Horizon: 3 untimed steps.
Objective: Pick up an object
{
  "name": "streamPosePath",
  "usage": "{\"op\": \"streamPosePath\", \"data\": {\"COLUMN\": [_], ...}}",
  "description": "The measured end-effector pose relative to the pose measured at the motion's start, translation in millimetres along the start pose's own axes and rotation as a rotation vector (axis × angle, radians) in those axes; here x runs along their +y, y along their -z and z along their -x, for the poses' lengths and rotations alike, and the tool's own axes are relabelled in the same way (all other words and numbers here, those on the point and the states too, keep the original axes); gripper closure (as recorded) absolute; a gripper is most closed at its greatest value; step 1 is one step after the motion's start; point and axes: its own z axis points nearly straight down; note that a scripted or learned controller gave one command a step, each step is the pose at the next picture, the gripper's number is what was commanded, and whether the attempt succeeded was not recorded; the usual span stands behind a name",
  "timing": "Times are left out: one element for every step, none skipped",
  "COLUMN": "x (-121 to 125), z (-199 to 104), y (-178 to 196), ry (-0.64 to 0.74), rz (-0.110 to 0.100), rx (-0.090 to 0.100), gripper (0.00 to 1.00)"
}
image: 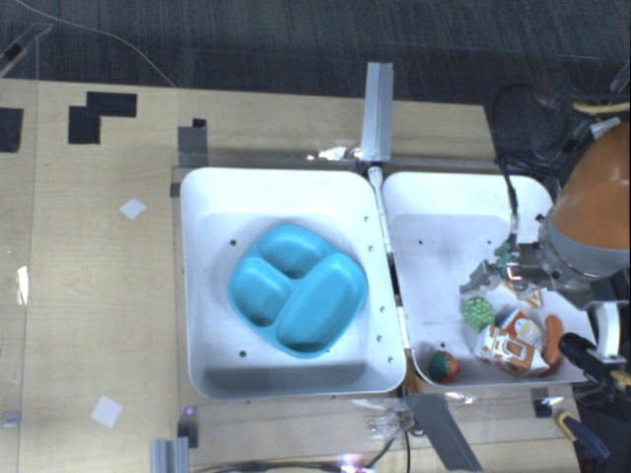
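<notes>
The arm reaches in from the right, its orange band [599, 190] over the right bin [434, 215], and the gripper [511, 269] sits low among a small cluster of objects toward the near right of that bin. Whether it is released or clenched cannot be told from this angle, since the wrist covers it. Just beside it lies a green bumpy ball [478, 310], and nearer still an orange-and-white packet [515, 345] with a red sausage-shaped piece [553, 335] at its right. A small round toy [445, 366] rests alone in the near left corner of the same bin. The left bin [207, 264] holds a blue divided dish [298, 289], well apart from the action. Judged from this, nothing looks lifted yet: the reach appears made, the grasp unconfirmed, and the raise is left to do.
</notes>
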Motion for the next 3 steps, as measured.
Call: {"op": "streamPosePath", "data": {"x": [-0.3,1.7,-1.4], "z": [29.0,30.0,25.0], "y": [-99.0,-105.5,-104.2], "ry": [0.009,-0.306,0.131], "rz": [0.006,0.012,0.003], "rx": [-0.001,0.001,0.000], "gripper": [0.00,0.00,0.00]}}
